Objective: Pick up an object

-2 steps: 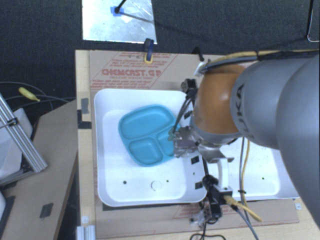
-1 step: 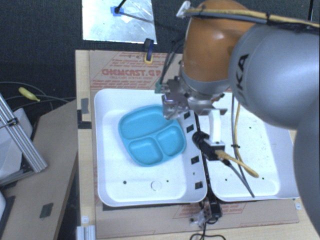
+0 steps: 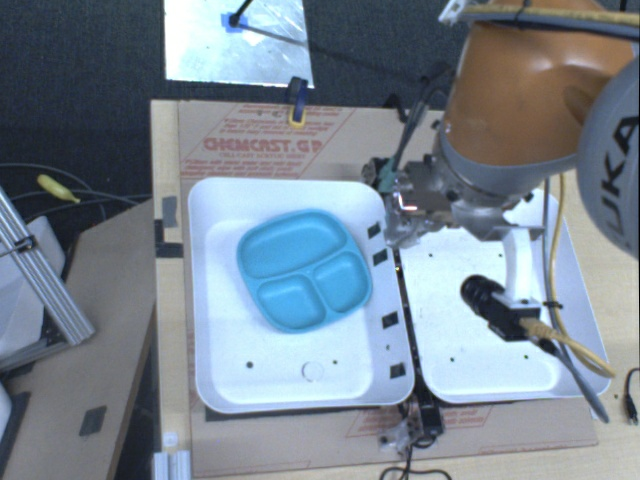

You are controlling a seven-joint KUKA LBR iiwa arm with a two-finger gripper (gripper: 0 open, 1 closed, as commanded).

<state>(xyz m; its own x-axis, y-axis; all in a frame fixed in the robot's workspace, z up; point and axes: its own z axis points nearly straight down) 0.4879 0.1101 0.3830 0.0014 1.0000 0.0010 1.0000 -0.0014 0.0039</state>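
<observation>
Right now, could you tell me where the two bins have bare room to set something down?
The left bin has a bare strip between the blue divided plate and its near rim. The right bin is bare toward its near-left corner. Crowded: the left bin's middle, and the right bin's far side under the gripper and arm.

Bright even light, white bins point(image 3: 225, 368) near washed out, sheen on orange band point(image 3: 540, 58), soft focus throughout
</observation>
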